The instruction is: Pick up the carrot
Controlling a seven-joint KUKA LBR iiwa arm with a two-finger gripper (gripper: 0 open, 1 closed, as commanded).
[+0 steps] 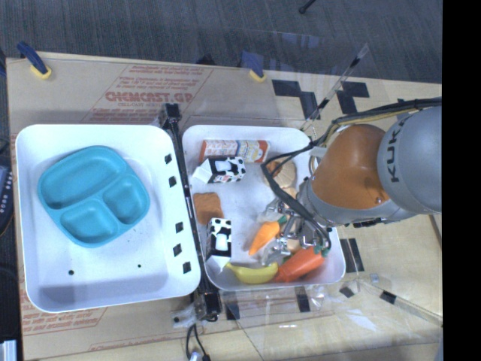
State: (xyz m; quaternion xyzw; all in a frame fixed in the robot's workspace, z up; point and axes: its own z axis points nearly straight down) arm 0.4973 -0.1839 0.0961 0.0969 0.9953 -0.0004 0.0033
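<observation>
Carrot (262, 238) lying in right bin (248, 138), near front wall, long axis slanting, tip pointing toward banana (252, 274). Tool (289, 241) hovering just right of carrot, nearly touching. Cannot tell whether anything is held. Coming move seeming short leftward shift.

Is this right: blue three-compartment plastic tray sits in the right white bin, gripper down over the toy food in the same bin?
Not quite. The camera view shows the blue three-compartment plastic tray in the left white bin. The gripper is down over the toy food in the right white bin, near the small orange carrot.
</observation>
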